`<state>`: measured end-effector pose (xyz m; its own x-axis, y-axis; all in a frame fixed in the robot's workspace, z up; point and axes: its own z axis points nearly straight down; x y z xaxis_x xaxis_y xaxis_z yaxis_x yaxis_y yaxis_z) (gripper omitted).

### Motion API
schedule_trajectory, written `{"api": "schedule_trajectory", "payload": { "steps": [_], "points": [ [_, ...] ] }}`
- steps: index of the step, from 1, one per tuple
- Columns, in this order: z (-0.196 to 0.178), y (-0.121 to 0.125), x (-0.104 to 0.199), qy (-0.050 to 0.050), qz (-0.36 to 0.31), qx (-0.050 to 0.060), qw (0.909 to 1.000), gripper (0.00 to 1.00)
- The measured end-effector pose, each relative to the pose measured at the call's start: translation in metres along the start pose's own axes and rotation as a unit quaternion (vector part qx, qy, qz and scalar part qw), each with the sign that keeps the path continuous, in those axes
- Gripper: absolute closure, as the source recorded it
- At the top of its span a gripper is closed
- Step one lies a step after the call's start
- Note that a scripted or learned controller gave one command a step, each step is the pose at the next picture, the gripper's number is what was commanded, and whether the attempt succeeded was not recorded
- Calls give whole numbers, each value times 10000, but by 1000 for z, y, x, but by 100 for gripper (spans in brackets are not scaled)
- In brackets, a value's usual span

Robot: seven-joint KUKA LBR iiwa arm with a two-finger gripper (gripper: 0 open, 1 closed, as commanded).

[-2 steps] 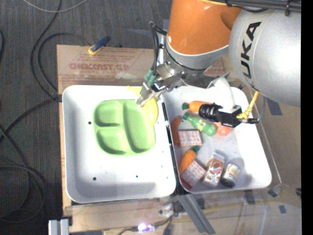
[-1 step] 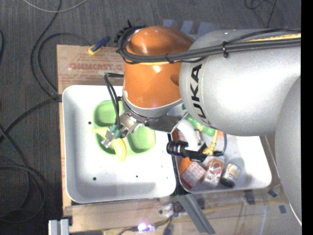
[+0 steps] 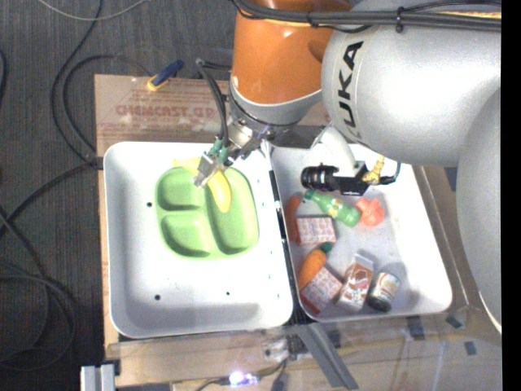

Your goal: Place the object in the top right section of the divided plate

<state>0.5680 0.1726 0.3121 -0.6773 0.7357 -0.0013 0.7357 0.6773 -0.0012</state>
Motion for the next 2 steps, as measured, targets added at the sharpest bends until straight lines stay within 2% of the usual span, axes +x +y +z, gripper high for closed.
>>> {"api": "schedule_trajectory", "payload": {
  "steps": [1, 2],
  "points": [
    [42, -51, -14, 5, -24, 11, 10000, 100],
    [87, -6, -43, 16, 191, 1, 9998, 100]
  ]
}}
